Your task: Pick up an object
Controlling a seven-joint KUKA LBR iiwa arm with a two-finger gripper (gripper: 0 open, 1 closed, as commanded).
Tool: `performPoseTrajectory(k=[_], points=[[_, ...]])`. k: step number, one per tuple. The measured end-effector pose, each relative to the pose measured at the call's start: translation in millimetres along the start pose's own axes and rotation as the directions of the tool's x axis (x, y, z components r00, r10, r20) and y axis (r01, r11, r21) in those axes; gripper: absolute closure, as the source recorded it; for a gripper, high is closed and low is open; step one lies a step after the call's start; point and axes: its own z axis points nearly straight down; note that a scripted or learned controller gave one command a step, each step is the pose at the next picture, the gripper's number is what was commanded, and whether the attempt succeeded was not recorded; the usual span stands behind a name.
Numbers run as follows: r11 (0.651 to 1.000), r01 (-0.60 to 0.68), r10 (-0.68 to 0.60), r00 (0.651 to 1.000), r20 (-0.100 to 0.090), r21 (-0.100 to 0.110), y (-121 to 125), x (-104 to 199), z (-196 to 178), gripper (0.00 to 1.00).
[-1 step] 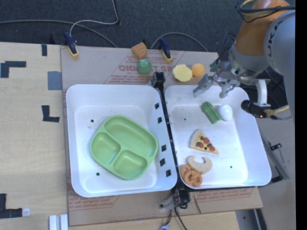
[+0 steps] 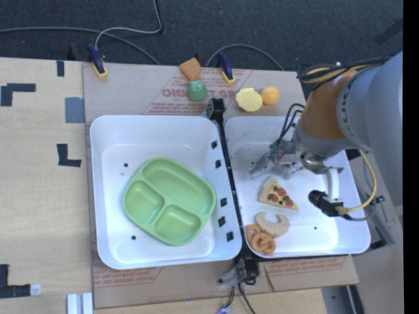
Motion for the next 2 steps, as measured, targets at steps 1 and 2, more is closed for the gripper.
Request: performPoseTrajectory(k=[1,2], points=[[1.0,0.0,0.0,1.0,0.003,-0.008,-43.3,19.5,5.6,0.0],[1.0,0.001,-0.001,1.0,0.001,-0.008,11.1,22.6,5.8,0.0]])
